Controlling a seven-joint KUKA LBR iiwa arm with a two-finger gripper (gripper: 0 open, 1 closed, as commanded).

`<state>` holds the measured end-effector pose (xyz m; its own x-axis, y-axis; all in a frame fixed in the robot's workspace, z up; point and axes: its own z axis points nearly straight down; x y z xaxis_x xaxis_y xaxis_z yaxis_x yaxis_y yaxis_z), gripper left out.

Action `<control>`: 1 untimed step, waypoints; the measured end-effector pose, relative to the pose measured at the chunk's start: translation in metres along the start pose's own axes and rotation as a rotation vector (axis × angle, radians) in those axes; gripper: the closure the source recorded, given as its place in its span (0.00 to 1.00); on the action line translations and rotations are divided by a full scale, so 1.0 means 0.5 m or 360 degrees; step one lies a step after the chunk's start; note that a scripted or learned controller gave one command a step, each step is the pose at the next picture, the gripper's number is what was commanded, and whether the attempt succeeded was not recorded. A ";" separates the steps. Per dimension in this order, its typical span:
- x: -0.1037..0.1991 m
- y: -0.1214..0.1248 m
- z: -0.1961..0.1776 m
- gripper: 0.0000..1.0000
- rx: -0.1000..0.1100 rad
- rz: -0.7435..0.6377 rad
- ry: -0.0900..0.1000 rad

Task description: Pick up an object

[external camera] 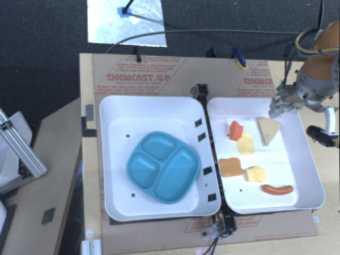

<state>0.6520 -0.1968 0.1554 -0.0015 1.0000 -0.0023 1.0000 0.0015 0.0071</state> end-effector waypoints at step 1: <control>0.003 -0.007 -0.093 1.00 0.0000 -0.0003 0.0000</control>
